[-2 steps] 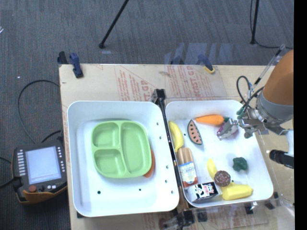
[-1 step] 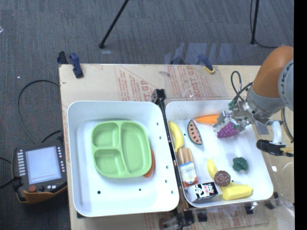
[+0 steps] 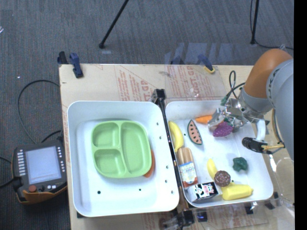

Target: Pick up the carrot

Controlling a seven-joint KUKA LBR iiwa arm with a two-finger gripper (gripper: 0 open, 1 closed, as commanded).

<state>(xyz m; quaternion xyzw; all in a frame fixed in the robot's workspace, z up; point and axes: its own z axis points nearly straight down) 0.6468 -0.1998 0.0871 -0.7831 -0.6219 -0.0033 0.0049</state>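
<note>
The carrot (image 3: pixel 205 119) is a small orange piece lying in the far part of the right bin (image 3: pixel 249 174), pointing left. My gripper (image 3: pixel 223 116) hangs low right at the carrot's right end, touching or nearly touching it. Wrist parts and cables hide where the two meet. A purple bunch of grapes (image 3: pixel 223 130) lies just under the gripper's near side.
The right bin also holds a watermelon slice (image 3: pixel 194 132), a banana (image 3: pixel 176 135), a bottle (image 3: pixel 186 166), a broccoli (image 3: pixel 240 164), a brown ball (image 3: pixel 222 178), a yellow fruit (image 3: pixel 236 191) and a cow-print carton (image 3: pixel 205 190). A green divided plate (image 3: pixel 120 149) lies in the left bin (image 3: pixel 79 176).
</note>
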